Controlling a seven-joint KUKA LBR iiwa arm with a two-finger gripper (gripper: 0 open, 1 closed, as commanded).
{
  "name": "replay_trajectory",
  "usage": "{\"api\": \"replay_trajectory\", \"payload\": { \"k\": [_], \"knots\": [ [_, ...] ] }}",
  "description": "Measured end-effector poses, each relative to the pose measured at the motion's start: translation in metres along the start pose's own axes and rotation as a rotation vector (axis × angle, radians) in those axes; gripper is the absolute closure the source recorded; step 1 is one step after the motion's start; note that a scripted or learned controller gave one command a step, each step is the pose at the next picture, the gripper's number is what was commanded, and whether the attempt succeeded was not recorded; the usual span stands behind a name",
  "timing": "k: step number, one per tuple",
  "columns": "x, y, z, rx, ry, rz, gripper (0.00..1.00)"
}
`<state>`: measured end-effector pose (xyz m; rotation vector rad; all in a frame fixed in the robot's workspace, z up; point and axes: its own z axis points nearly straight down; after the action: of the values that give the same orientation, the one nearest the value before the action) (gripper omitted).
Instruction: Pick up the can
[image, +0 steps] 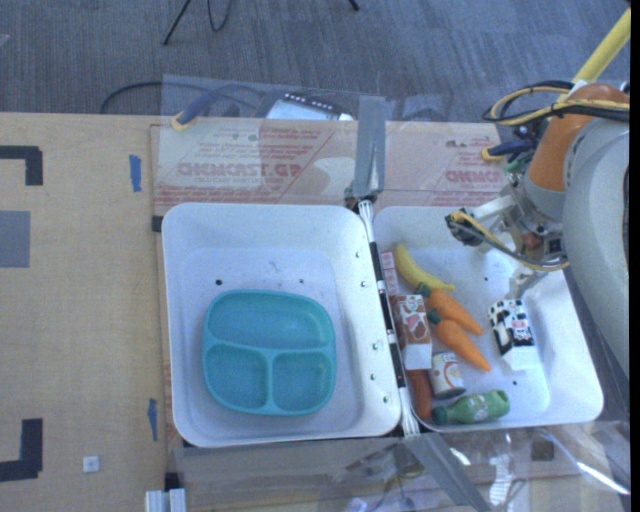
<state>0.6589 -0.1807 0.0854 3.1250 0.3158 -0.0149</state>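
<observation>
The can (448, 373) is small, with a pale and orange label, and sits near the front of the right bin (575, 390). It is wedged between the carrots (458, 325) and a green bottle (472, 407). My gripper (522, 282) hangs over the back right of this bin, just above a black-and-white milk carton (513, 328). It is well apart from the can, behind it and to its right. Nothing shows between its tips.
A yellow banana (418, 268) lies at the back of the right bin, and a brown packet (413, 322) and a red item (421, 396) lie along its left wall. The left bin (200, 240) holds a teal divided plate (268, 352).
</observation>
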Motion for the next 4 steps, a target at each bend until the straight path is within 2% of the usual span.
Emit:
{"api": "replay_trajectory", "payload": {
  "k": [3, 4],
  "knots": [
    [0.000, 0.006, 0.000, 0.004, 0.000, -0.003, 0.00],
    [-0.036, -0.051, 0.000, 0.002, 0.012, 0.000, 0.00]
  ]
}}
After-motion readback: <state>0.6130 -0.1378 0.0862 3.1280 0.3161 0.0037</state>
